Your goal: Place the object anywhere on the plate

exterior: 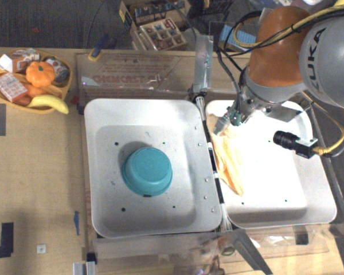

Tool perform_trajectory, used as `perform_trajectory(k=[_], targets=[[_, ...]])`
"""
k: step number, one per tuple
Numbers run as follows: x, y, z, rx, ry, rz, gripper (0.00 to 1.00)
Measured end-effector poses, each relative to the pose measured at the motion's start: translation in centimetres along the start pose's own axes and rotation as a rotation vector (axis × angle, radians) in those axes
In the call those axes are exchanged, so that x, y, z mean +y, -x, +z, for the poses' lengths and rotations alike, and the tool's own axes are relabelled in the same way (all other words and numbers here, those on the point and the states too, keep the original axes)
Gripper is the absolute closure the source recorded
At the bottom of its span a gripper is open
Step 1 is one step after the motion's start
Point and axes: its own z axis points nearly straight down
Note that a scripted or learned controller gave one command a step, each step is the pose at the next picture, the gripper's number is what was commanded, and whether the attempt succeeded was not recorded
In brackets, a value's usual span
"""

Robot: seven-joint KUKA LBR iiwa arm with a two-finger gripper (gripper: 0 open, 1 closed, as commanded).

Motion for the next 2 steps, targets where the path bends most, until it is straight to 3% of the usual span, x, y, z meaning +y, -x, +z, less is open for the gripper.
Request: perform_trajectory(k=[2], targets=[[8.5, -5.4, -0.7, -0.002, 0.004, -0.793, 1.0]])
